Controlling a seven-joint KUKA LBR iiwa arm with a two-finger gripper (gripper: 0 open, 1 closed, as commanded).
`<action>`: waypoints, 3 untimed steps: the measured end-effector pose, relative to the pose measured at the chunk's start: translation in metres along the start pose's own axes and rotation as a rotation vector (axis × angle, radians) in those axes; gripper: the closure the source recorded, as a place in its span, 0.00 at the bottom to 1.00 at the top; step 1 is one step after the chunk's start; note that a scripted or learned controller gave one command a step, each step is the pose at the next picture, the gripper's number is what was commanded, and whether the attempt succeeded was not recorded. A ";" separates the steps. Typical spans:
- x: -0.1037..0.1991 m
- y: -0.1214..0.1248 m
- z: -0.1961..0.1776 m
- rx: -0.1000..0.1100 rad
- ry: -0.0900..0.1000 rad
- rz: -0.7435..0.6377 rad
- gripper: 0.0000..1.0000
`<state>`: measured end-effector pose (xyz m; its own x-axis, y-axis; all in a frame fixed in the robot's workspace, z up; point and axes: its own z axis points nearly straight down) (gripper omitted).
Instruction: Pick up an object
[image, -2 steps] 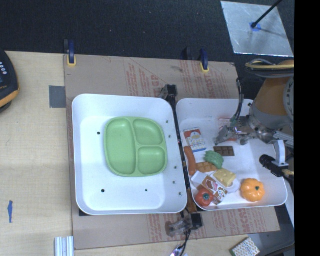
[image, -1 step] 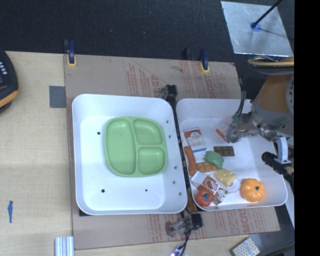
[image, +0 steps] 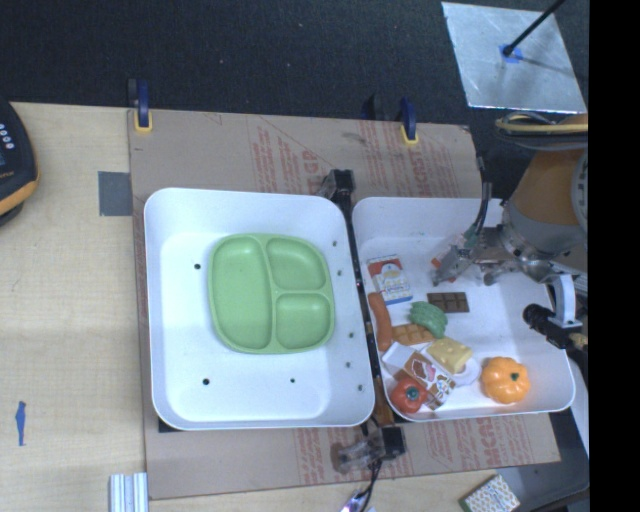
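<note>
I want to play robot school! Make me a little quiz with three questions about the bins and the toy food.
1. True or false: the green divided plate lies in the left bin.
2. Which toy sits nearest the right bin's front right corner? A) chocolate bar B) orange pumpkin C) small carton
3. Fill in: the gripper is over the ____ bin.

Key
1. True. The plate is the only thing in it.
2. B. The pumpkin is by that corner; the chocolate bar and carton are farther back.
3. Right. It is above the back part, near the chocolate bar.
</note>
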<state>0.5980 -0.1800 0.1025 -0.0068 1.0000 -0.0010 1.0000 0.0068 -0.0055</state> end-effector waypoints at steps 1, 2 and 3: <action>0.022 0.061 0.010 -0.008 0.001 -0.001 0.00; 0.017 0.014 -0.012 0.001 0.001 0.004 0.00; 0.013 -0.002 0.012 0.001 0.001 0.003 0.00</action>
